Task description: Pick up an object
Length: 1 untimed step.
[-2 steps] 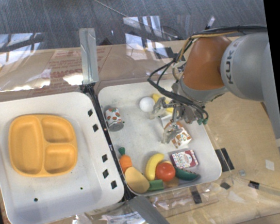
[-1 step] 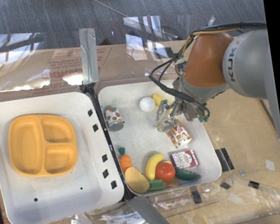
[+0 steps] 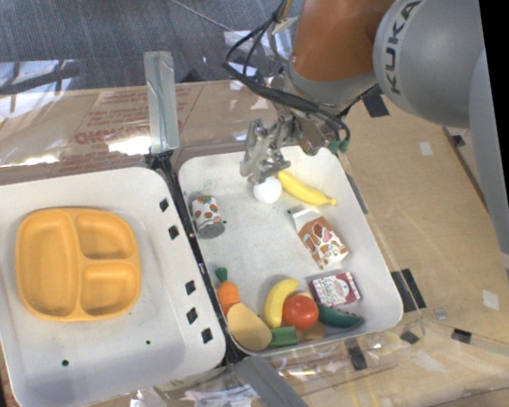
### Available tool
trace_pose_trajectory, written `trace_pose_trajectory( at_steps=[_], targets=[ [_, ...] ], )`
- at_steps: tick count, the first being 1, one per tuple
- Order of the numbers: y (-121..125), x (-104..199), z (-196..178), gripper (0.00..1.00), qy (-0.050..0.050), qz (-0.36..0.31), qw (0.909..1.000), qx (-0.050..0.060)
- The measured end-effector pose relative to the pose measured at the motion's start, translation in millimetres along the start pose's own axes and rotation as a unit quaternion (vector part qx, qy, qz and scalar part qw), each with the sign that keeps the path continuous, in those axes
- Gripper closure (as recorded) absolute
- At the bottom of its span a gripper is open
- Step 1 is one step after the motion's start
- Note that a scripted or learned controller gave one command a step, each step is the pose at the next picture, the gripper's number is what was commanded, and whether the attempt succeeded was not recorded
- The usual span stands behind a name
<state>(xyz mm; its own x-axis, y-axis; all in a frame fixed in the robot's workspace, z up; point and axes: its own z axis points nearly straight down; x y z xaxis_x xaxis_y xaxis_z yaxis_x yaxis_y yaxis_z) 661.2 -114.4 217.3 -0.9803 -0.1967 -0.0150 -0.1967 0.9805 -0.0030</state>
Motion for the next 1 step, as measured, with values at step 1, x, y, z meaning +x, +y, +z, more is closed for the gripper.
trace_pose_trajectory(
  at_steps=[1],
  targets=[
    [-35.3,9.3,-85.3,1.00,0.004,0.137,0.9906,0.001]
  ],
)
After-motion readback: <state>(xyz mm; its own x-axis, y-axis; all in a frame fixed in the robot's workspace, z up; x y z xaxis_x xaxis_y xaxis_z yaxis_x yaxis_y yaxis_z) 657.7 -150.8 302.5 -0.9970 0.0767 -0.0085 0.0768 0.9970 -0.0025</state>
